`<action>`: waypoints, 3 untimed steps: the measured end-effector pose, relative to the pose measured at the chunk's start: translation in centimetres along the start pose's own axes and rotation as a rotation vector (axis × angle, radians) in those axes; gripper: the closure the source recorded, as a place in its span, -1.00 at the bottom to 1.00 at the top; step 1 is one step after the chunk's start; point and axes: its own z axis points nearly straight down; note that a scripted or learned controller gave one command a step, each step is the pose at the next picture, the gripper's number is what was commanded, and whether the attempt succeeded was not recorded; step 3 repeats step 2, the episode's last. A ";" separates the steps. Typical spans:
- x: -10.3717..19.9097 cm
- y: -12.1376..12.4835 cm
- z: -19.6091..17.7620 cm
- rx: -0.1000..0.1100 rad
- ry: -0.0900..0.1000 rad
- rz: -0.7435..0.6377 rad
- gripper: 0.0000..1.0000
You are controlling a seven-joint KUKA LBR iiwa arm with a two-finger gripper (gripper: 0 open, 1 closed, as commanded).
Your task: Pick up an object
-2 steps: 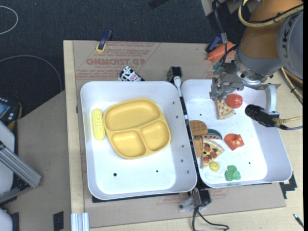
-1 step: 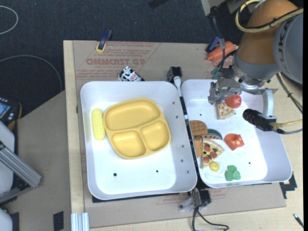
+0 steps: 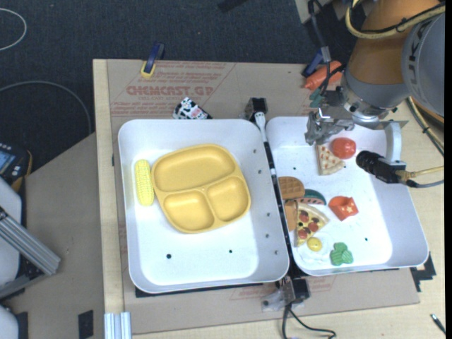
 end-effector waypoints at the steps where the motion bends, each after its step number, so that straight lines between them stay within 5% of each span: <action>1: -0.3 -1.4 -0.5 0.006 0.002 0.002 1.00; 3: 0.5 -0.1 0.8 0.003 0.000 0.000 1.00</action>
